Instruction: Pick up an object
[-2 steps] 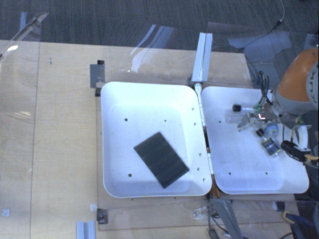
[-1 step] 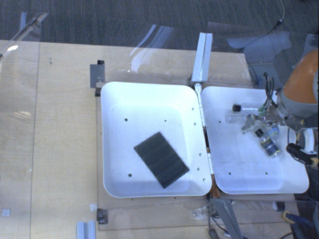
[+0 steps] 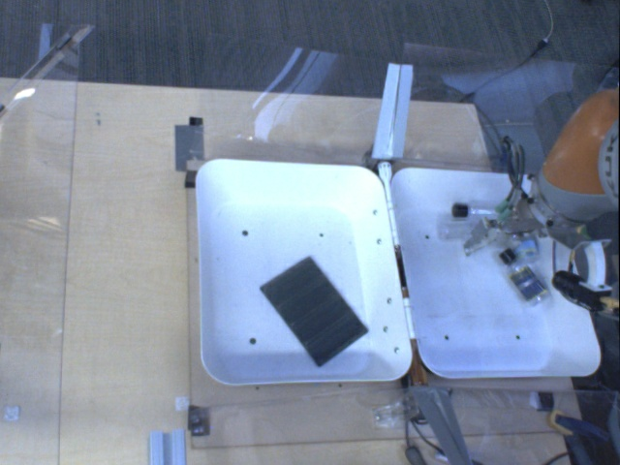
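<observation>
A dark grey flat rectangular pad lies at a slant in the left bin, toward its front. The arm comes in from the right with its orange band over the right bin. My gripper hangs low over the back half of the right bin, pointing left, and it is open with nothing between the two spread fingers. Two small dark objects lie just right of it: one under the wrist and one a little nearer the front.
A metal divider post stands behind the seam between the bins. A black bracket sits at the left bin's back-left corner. Wooden bench top stretches to the left. Cabling and a black part hang by the right bin's right wall.
</observation>
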